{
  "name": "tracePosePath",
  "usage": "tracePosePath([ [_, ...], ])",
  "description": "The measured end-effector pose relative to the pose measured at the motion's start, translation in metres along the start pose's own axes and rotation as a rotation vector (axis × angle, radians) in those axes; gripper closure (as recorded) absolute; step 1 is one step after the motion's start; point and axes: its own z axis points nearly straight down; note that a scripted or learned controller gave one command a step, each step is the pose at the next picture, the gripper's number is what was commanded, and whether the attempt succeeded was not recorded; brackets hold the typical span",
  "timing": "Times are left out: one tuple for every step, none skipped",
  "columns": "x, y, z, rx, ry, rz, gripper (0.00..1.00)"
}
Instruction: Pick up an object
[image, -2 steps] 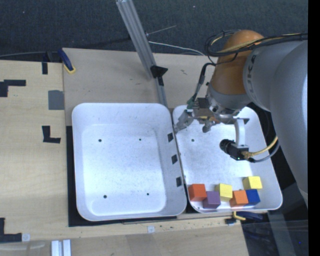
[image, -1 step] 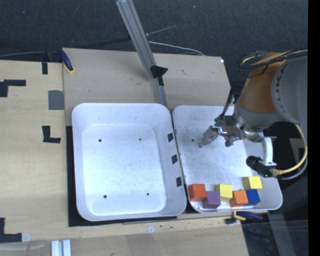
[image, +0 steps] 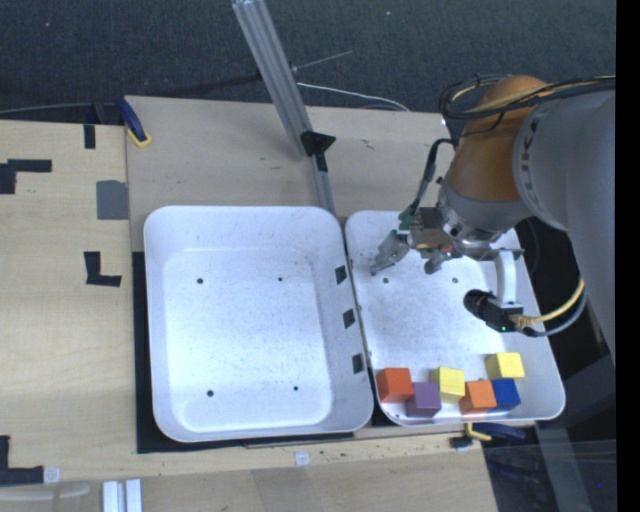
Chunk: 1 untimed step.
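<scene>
My gripper (image: 408, 257) hangs over the far part of the right bin (image: 452, 315), its two fingers spread apart with nothing between them. Several small blocks lie along the near wall of that bin, well below the gripper: an orange block (image: 395, 383), a purple block (image: 426, 398), a yellow block (image: 452, 382), a second orange block (image: 480, 396), a blue block (image: 505, 393) and another yellow block (image: 508, 365).
The left bin (image: 245, 320) sits beside the right one, sharing a raised edge with black clips (image: 349, 318). A slanted metal pole (image: 285, 85) rises behind the bins. The grey arm and its cables crowd the right bin's far right side.
</scene>
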Motion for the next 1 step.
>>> tracePosePath([
  [0.0327, -0.0214, -0.0125, 0.004, 0.000, 0.002, 0.00],
])
